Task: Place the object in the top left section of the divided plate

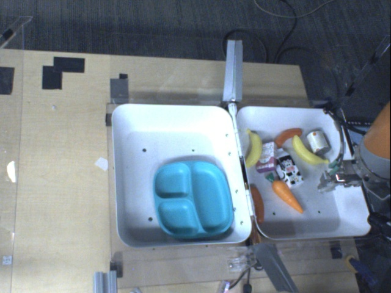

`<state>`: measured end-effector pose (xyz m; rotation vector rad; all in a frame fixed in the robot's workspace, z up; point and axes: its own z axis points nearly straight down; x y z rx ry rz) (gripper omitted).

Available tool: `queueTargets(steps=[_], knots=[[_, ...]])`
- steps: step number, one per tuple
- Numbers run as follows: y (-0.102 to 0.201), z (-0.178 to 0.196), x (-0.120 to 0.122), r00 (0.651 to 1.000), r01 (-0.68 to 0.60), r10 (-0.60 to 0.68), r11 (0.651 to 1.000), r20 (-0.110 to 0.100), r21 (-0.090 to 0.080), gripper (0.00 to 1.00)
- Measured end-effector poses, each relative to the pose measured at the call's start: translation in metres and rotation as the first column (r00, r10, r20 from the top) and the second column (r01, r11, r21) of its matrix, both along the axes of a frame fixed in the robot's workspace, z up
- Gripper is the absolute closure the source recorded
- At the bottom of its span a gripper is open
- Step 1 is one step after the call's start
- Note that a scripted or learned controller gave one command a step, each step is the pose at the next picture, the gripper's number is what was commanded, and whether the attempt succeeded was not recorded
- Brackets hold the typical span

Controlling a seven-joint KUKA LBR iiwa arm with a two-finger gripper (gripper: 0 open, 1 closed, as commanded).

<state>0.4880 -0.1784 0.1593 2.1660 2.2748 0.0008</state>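
Note:
A blue divided plate [211, 221] lies in the left bin [137, 163], towards its front. Its top left section [171, 180] holds nothing. The right bin [348, 215] holds several food items: a yellow banana [252, 148] by the left wall, a second banana [307, 151], an orange carrot [287, 196], a red-orange piece [288, 135] and a silver can [317, 141]. My gripper [332, 180] is low at the right bin's right side, just right of the carrot and below the can. Nothing shows in its grasp.
A pink packet [266, 157] and a small black-and-white box [288, 170] lie mid-bin. A dark red sausage [257, 203] rests against the divider wall between the bins. A metal post [233, 72] stands behind the bins, and cables [351, 124] run by the arm.

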Motion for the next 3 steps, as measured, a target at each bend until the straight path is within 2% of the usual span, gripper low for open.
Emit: queueTargets(steps=[1,2,3], knots=[[-0.027,-0.002,0.020,1.000,0.027,-0.027,1.000,0.002,-0.001,1.00],[0.081,0.017,0.000,0.999,0.045,-0.045,0.999,0.000,0.000,1.00],[0.077,0.104,0.001,0.983,-0.182,0.182,0.983,0.004,-0.002,1.00]])
